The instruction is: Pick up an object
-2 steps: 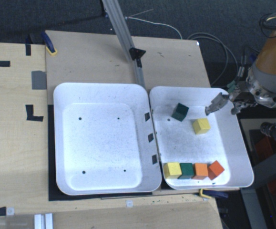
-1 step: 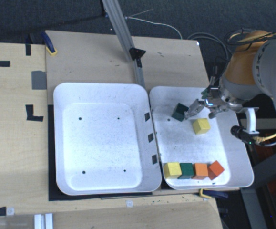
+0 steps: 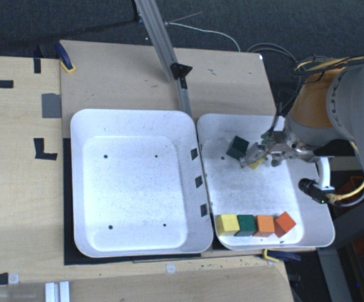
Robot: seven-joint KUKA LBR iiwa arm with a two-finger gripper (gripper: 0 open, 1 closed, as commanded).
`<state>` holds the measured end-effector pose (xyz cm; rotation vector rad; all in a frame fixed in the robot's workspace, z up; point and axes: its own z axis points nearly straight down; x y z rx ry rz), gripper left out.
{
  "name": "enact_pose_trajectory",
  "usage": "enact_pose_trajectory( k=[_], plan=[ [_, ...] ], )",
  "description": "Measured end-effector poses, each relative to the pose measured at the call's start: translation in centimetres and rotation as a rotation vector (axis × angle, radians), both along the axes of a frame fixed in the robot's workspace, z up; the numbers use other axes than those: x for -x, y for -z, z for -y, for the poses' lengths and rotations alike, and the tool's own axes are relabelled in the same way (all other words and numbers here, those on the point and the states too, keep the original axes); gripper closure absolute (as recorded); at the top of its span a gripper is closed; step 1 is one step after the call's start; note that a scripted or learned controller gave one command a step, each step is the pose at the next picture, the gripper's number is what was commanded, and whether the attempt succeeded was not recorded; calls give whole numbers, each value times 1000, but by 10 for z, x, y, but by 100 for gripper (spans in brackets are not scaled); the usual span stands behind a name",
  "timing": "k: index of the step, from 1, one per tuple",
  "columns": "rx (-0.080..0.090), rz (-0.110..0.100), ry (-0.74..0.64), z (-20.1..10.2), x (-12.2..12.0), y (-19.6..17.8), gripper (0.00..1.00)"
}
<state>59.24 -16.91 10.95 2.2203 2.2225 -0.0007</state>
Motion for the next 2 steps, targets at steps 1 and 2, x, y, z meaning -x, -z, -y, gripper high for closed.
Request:
enact_pose_trajectory(
  k=[1,2],
  plan=[
    [-3,-2,-3,-53,49,-46,0],
    [-1,-3,-2,-48,-24,21,0]
  ],
)
